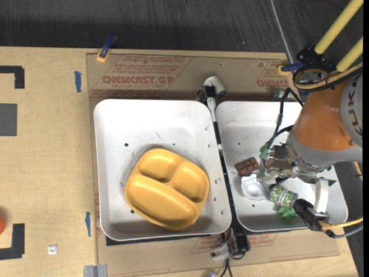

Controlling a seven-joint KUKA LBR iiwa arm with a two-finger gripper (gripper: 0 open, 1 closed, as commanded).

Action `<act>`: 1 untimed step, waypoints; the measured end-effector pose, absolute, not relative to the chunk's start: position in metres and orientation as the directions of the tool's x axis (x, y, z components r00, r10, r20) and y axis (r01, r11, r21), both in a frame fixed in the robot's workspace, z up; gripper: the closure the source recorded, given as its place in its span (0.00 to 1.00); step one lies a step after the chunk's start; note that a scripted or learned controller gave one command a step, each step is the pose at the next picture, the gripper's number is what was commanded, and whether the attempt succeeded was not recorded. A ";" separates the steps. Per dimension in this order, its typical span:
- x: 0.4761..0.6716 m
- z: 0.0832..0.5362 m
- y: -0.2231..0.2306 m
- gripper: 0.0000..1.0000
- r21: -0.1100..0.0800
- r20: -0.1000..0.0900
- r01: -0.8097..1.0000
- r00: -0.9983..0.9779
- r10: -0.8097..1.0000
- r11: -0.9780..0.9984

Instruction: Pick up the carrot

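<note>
My arm reaches in from the right over the right bin. Its orange wrist band hangs above the bin's right half. The gripper points down near the bin's front middle, and the wrist hides most of it. Just below it lies a green, leafy-looking piece; I cannot tell whether it belongs to the carrot. No orange carrot body is visible around it. The green piece touches a white item on its left.
A small brown chocolate bar lies left of the gripper in the right bin. A big yellow loaf-shaped object takes up the front of the left bin. Cables hang beside the wrist. The divider between the bins runs at mid-frame.
</note>
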State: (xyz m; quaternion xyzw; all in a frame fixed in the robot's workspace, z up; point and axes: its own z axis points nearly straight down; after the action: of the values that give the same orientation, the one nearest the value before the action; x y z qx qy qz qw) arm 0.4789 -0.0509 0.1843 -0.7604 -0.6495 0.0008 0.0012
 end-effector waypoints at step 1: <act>0.482 0.216 -0.015 1.00 0.001 0.000 0.911 0.413 0.911 -0.413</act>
State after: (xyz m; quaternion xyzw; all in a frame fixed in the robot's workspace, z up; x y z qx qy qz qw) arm 0.4819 -0.0151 0.2163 -0.8405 -0.5417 -0.0002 -0.0002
